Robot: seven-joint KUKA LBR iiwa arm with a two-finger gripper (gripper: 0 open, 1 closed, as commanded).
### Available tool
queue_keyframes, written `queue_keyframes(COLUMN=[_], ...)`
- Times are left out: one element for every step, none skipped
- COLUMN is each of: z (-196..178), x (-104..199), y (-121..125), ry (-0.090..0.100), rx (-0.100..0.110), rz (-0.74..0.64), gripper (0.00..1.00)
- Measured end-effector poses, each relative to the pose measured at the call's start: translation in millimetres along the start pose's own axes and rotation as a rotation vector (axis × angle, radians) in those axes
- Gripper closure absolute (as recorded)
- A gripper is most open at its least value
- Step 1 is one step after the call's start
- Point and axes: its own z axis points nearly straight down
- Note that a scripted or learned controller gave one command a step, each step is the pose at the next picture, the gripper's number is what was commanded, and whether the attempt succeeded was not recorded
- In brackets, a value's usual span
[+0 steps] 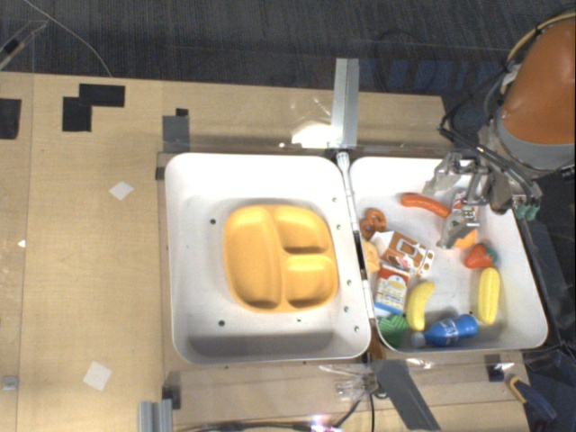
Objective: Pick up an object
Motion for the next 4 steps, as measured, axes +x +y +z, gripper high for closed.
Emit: queue_keyframes(z=[115.5, 146.9, 155.8, 157.1], x=[-12.1, -34.3, -92.9, -101.4], y=[-24.4, -36.4, -31.3, -38.6], ry=[0.01, -0.028, -0.025, -0.021], rx=[-0.002, -0.001, -0.009, -0.018], rz=[0.096, 0.401, 0.94, 1.266], gripper=[0.0, 0.0, 0.0, 0.0])
